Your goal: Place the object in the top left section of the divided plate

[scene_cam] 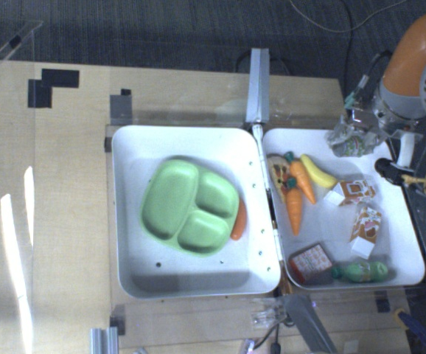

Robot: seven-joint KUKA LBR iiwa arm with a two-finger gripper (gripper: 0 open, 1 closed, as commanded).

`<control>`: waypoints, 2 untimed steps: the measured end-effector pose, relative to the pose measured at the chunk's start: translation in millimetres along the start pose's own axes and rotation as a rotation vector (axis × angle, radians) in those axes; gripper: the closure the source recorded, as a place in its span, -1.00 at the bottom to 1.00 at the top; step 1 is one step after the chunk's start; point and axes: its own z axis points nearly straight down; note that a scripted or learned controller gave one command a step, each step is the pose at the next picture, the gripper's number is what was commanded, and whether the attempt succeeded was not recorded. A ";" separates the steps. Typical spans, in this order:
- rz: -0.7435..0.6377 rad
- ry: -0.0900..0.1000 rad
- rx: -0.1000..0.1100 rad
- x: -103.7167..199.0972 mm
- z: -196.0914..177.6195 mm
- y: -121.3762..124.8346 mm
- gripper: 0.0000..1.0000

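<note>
I see the green divided plate (189, 206) in the middle of the left bin (132, 264). An orange carrot (238, 223) lies just off the plate's right edge, touching it. The gripper (353, 140) hangs over the right bin's (412, 260) top edge, and I cannot tell how its jaws stand. A banana (316, 172) lies near that edge too.

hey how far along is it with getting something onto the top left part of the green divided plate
Nothing looks done: the green divided plate in the left white bin carries nothing in any section; an orange carrot lies beside its right edge. The gripper sits over the right bin's far corner; whether it holds anything is unclear. Picking and placing remain.
</note>
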 end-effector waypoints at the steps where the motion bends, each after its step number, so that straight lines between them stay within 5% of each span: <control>1: -0.073 0.003 0.007 63.3 -31.5 -57.3 1.00; 2: 0.025 0.003 0.008 137.1 -75.4 -105.2 1.00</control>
